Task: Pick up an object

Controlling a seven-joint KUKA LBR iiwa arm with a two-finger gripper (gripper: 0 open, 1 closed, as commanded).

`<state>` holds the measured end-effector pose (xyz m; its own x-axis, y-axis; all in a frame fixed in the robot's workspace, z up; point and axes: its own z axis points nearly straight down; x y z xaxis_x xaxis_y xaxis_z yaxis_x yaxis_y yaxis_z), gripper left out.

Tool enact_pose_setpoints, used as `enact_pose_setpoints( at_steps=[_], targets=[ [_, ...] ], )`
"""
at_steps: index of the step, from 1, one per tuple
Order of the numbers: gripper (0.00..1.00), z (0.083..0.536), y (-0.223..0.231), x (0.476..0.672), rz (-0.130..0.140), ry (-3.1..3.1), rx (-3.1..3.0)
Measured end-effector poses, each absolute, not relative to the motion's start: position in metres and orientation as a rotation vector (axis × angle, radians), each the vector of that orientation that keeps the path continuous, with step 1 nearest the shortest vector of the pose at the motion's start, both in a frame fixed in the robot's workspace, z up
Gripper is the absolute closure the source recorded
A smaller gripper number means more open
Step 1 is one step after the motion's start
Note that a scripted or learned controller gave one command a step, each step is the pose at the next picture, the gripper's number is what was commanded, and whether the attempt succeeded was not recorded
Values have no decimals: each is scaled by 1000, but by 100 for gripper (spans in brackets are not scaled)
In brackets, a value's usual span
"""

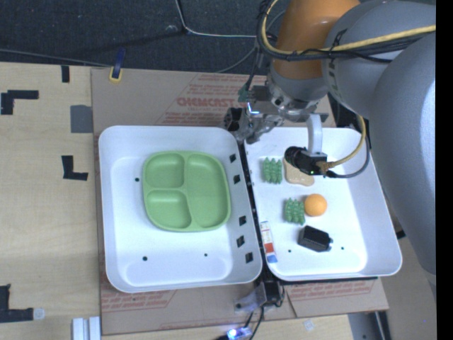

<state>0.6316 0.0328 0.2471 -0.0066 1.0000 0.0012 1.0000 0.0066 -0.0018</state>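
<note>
The right bin (354, 261) holds a ridged green piece (272, 170), a tan piece (302, 177), a second green piece (294, 210), an orange ball (315, 205) and a black block (314, 239). My gripper (248, 124) hangs over the far end of the divider between the two bins, up and to the left of the ridged green piece. I see nothing in it. A black part on a white bracket (304, 159) hangs from the wrist and partly covers the tan piece.
A green divided plate (187, 190) lies in the left bin (120, 211). The grey arm and its orange band (311, 20) fill the upper right above the right bin. A small red and white label (267, 238) lies by the divider.
</note>
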Motion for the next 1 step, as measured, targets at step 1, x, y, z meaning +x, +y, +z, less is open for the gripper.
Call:
enact_pose_setpoints(
  at_steps=[1],
  targets=[
    [100, 231, 81, 623, 3, -2226, -2213]
  ],
)
